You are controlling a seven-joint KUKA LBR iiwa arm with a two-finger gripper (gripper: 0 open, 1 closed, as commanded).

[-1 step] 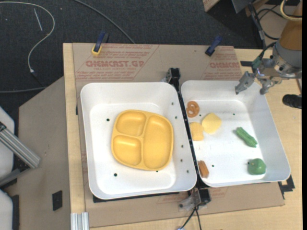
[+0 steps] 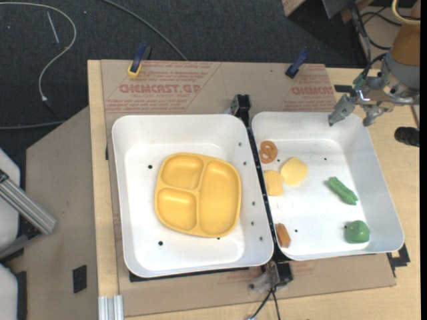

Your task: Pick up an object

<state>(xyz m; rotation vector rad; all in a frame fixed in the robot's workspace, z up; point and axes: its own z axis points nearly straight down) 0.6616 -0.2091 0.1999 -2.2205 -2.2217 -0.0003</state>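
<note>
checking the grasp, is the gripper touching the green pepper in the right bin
Apart. In the camera view the gripper hangs open over the right bin's far edge, while the green pepper lies near the bin's near right corner, with bare white floor between them.

Bright, even overhead light w/ no hard glare; both white bins [image 2: 127,139] read nearly blown out, esp. the flat floors, while the dark carpet [image 2: 200,12] up top stays dim. Shadows are soft & short, e.g. a faint rim under the yellow plate [image 2: 198,194]. Res is low, slightly soft overall, w/ mild blur on the gripper [image 2: 355,115] at right.
</note>
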